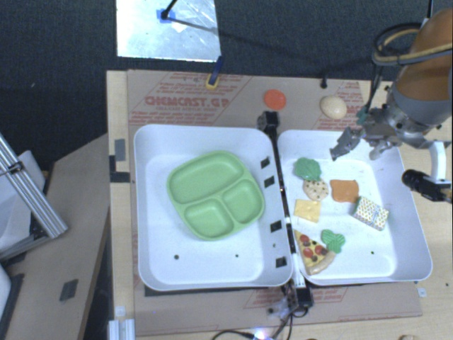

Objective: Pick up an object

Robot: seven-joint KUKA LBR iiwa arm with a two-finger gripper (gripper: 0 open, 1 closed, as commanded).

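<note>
The right bin holds several toy foods: a green leaf, a speckled cookie, an orange toast piece, a yellow cheese square, a silver patterned block, a green broccoli piece and a pizza slice. My gripper hangs over the bin's far edge, above and to the right of the leaf. Its fingers are spread apart, so it is open, with nothing between them.
The left bin holds a green divided plate. Behind the bins lie an orange disc and a beige egg on the cardboard. A black divider runs between the bins. A silver sheet lies at the far left.
</note>
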